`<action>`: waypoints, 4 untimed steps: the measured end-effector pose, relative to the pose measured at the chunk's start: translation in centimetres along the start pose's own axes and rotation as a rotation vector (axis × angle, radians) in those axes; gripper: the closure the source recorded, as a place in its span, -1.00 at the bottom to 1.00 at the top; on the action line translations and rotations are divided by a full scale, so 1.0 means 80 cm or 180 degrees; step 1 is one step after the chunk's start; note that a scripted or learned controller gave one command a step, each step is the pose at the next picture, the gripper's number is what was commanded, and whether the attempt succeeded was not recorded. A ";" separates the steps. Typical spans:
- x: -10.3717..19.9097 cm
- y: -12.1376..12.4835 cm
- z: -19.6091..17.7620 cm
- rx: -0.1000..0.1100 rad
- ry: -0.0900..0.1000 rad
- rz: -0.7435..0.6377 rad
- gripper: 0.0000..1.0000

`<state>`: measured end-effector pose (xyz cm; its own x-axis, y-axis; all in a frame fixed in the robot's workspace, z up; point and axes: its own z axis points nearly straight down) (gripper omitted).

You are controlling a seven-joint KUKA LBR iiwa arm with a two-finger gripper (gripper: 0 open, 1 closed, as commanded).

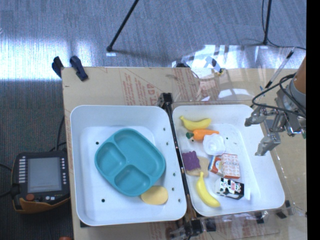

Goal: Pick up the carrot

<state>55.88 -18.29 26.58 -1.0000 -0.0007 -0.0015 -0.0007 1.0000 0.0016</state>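
Approach stage: the gripper [267, 134], fingers spread wide and holding nothing, hovers at the right bin's [274, 181] edge (carrot [205, 134] untouched); next, cross leftward and descend.

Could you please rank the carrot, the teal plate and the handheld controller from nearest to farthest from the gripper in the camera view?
From the gripper, at the right bin's right edge:
1. Carrot, upper left part of the right bin, just below a banana.
2. Teal plate, in the left bin.
3. Handheld controller, off the bench at the view's far left.
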 end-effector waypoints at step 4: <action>-0.103 0.209 0.090 0.0018 -0.0039 -0.0612 1.00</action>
